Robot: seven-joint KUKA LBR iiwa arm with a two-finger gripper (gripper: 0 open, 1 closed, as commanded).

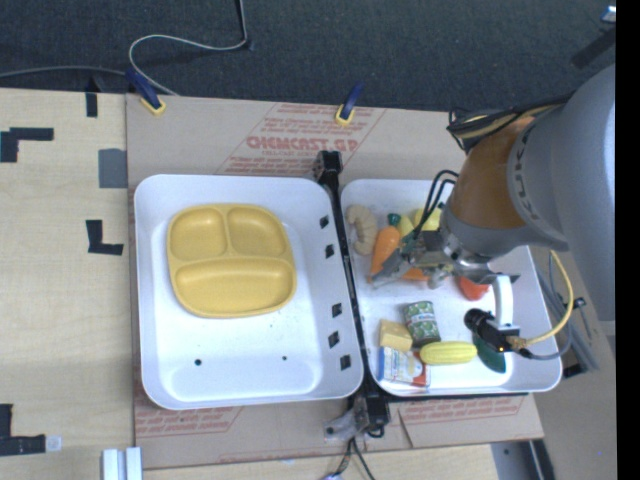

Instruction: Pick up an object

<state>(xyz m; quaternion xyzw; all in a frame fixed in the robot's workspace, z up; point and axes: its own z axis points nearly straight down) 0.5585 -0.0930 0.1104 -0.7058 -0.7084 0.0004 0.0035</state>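
Observation:
My gripper [400, 265] reaches down into the upper middle of the right bin [535, 373], its tip among small toy foods. An orange carrot-like piece [383, 250] lies right at the tip, with a pale piece [364, 228] to its left. A red piece [473, 288] peeks out from under the wrist. Nearer the front lie a green can [421, 321], a yellow corn-like piece [448, 353], a yellow block [395, 339] and a small carton [402, 368]. The arm hides the fingers and the items beneath it.
The left bin [160, 368] holds a yellow divided plate [233, 259] in its upper half. A black divider [340, 278] runs between the bins. A black cable with connector [487, 330] hangs over the right bin's front right. Clips [349, 108] hold the cardboard sheet at the back.

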